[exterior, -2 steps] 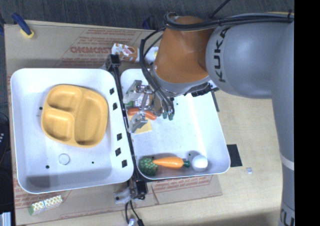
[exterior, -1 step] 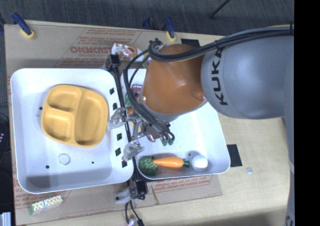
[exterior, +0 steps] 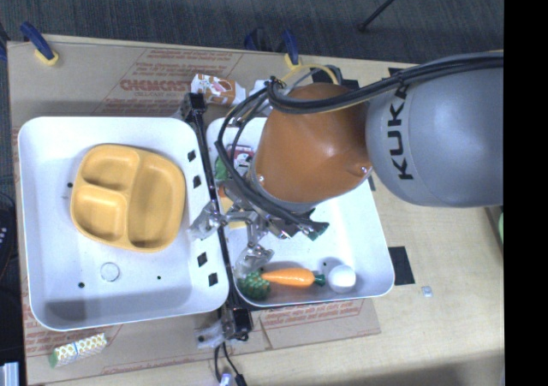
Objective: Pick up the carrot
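Observation:
The carrot [exterior: 288, 277] is orange with a green leafy top at its left end. It lies flat along the front wall of the right bin [exterior: 381, 243]. My gripper [exterior: 255, 254] hangs under the orange wrist band, just above and behind the carrot's leafy end, near the bin's front left corner. The carrot rests on the bin floor and is not lifted. The wrist and the grey arm hide most of the right bin behind the gripper.
A small white round object [exterior: 342, 277] lies just right of the carrot. A yellow divided plate [exterior: 128, 196] sits in the left bin [exterior: 43, 230]. A green and orange item [exterior: 223, 172] peeks out by the wall between the bins.

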`<state>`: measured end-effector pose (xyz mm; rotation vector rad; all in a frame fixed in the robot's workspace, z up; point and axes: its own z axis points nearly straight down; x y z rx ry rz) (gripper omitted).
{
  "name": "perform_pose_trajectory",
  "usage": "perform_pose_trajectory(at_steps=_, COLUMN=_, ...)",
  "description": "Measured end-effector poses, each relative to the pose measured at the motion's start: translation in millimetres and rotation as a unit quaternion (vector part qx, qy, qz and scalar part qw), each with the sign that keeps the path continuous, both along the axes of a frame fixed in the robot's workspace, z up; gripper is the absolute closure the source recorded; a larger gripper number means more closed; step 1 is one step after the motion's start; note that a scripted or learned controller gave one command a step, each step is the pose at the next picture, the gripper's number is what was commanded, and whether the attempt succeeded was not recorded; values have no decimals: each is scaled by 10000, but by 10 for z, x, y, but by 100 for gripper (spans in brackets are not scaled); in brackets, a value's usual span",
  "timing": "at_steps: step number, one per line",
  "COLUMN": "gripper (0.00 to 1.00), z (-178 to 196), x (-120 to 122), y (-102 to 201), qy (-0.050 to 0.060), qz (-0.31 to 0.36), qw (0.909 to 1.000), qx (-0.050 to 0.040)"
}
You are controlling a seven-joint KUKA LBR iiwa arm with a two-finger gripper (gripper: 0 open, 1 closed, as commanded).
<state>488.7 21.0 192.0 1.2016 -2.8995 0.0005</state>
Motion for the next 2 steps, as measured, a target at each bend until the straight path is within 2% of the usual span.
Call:
perform_pose_trajectory(at_steps=1, gripper=0, z=0, x=-49, y=-297, qy=-13, qz=1749, qw=9846, qx=7)
perform_pose_trajectory(at_steps=2, gripper=0, z=-1, x=586, y=-73, qy=-12, qz=2713, qw=9625, qx=13)
